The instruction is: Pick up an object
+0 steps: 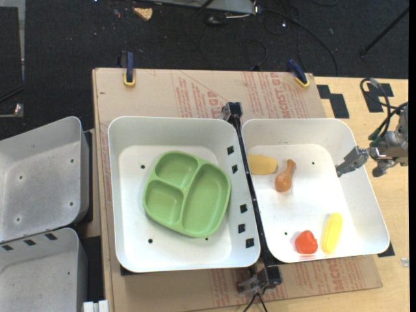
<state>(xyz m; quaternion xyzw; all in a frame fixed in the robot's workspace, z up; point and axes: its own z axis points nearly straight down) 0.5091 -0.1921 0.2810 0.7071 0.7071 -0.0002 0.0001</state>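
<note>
Hanging at three o'clock over the right bin's (364,194) outer rim, the pincer (365,159) holds nothing; its fingers look spread, one dark finger (348,162) pointing into the bin. Toward nine o'clock from it lie a brown drumstick (285,176) and a pale yellow lump (262,165), near each other. Toward seven o'clock sit a yellow corn cob (331,232) and a red tomato (306,242), just beside it. The left bin (127,194) carries a green divided plate (187,193).
</note>
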